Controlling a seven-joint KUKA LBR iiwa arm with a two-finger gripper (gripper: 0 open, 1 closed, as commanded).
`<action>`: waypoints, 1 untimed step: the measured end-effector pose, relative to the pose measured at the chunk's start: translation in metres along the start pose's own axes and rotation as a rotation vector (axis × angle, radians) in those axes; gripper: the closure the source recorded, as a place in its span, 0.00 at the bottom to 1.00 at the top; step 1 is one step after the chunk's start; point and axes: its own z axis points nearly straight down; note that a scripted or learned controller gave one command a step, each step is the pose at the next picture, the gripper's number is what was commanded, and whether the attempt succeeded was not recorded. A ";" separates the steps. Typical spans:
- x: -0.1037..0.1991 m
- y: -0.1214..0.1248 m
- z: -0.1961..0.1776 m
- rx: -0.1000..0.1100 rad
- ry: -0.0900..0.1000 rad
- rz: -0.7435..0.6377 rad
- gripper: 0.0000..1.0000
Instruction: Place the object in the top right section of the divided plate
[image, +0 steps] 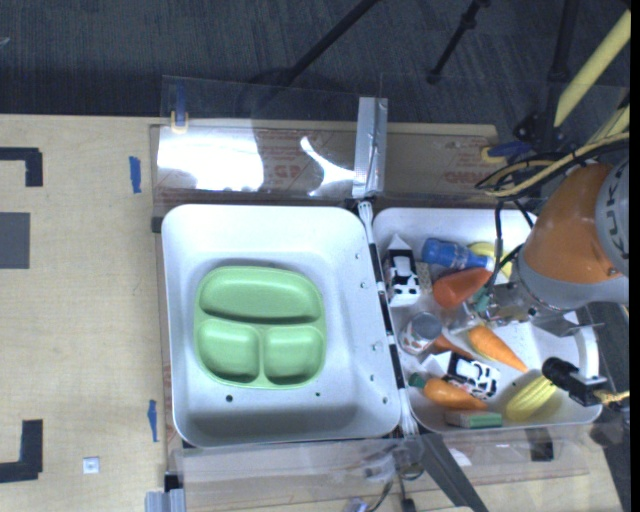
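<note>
The green divided plate (262, 322) lies in the left white bin (190, 240). It has one long section on its far side and two smaller sections on its near side, all bare. My gripper (480, 312) is down in the right bin (570, 425), among the toys. It hangs just above an orange carrot (494, 344) and beside a red-orange piece (459, 287). The wrist and the clutter hide what lies under its tips.
The right bin also holds a blue bottle (449, 251), a black-and-white cow (403, 279), a second black-and-white toy (473, 375), another carrot (449, 392), a yellow piece (530, 397) and a small grey cup (424, 327). A raised rim divides the two bins.
</note>
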 end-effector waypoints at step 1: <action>0.018 -0.039 -0.009 0.029 -0.004 0.935 1.00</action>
